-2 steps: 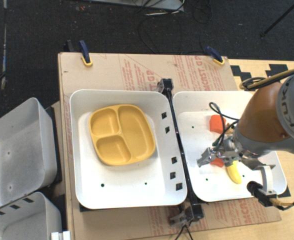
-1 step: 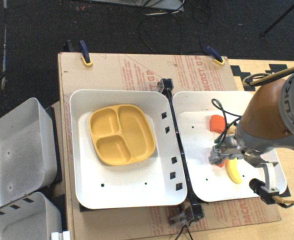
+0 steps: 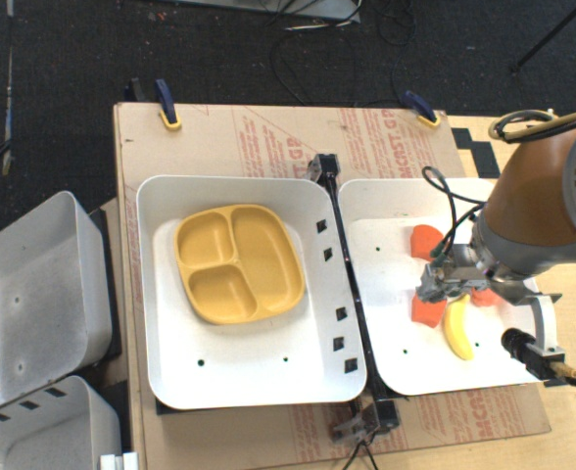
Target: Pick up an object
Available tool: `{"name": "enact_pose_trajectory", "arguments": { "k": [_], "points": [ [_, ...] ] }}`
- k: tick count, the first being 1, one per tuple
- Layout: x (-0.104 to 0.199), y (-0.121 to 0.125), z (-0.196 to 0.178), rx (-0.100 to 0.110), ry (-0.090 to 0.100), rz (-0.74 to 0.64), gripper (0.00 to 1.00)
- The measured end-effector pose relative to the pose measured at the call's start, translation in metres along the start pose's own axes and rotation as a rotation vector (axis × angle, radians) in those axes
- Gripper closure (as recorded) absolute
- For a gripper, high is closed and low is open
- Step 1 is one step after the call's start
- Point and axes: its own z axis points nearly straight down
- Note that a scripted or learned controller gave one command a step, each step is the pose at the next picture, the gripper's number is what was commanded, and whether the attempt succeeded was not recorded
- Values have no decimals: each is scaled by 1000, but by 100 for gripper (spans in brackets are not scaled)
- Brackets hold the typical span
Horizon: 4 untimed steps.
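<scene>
In the right bin (image 3: 386, 233) lie a yellow banana (image 3: 457, 329), an orange-red block (image 3: 425, 242) toward the back, and another orange-red piece (image 3: 426, 311) beside the banana. A further red bit (image 3: 484, 298) peeks out under the wrist. My gripper (image 3: 443, 288) is low in this bin, pointing down between the two orange pieces and just above the banana's upper end. The wrist's bulk hides the fingertips.
The left bin (image 3: 161, 360) holds a yellow divided plate (image 3: 239, 262). A black divider with clips (image 3: 342, 292) runs between the bins. Grey-white tubs (image 3: 33, 292) stand off the bench at the left. Cables hang around the arm (image 3: 538, 199).
</scene>
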Motion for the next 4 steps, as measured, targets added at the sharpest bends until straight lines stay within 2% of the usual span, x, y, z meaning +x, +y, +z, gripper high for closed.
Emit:
{"name": "enact_pose_trajectory", "arguments": {
  "k": [1,3,4],
  "points": [
    [0,2,-35,1,0,1,100],
    [117,-7,-36,7,3,-4,100],
    [177,0,-31,6,3,-5,100]
  ]
}}
